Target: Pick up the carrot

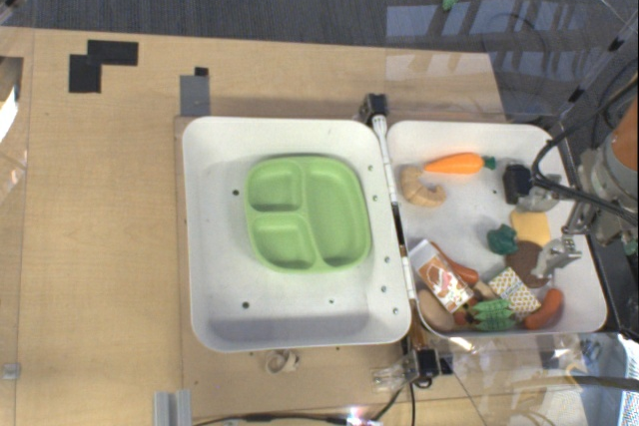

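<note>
Carrot: the carrot [454, 165] lies in the right bin [469, 130], near that bin's top edge, in the upper right part of the frame.
Which way it points: it lies flat and sideways. Its long side runs left to right across the picture. The orange tip points left and the little green top points right.
Space around it: white bin floor shows above it, below it and to its left. A tan roll-shaped food piece [423, 187] sits just below and to the left of it, near but apart.
Gripper: the gripper [555, 256] is at the right side of the frame, lower than the carrot. I cannot tell how it is set; it is too small and blurry here. Nothing orange is in it.
The way to go: the carrot is up and to the left of the gripper, well apart from it.
What is between: a dark green toy [502, 238] and a yellow block [531, 227] sit on the bin floor between the two.
My guess for the next move: the gripper should go up and left, then pinch across the carrot's short side.
Other bin: the left bin [210, 214] has a green plate with sections [305, 213] in it.
</note>
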You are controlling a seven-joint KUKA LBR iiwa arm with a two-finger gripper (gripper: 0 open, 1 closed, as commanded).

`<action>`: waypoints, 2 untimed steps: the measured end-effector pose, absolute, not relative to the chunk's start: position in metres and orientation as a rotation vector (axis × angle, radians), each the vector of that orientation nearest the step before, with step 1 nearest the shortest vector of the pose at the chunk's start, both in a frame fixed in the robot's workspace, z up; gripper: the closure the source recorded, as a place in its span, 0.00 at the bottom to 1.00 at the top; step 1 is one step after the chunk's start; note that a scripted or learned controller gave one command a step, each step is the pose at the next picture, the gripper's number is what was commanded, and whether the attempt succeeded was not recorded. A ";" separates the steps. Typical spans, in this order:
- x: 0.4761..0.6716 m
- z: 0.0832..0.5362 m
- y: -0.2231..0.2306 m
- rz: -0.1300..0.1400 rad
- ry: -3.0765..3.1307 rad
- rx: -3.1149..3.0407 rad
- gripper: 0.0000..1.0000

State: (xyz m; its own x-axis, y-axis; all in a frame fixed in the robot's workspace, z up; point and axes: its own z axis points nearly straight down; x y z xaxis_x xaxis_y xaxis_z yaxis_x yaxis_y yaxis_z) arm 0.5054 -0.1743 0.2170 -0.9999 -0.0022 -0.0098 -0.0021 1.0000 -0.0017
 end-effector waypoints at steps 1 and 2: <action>0.559 0.188 -0.206 -0.004 3.130 -0.061 0.00; 0.630 0.157 -0.204 -0.004 3.080 -0.550 0.00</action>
State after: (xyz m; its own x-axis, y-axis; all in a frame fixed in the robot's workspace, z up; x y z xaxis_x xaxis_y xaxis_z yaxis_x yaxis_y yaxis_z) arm 0.6298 -0.2037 0.1569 -0.9380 -0.3463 -0.0123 -0.3463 0.9381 -0.0048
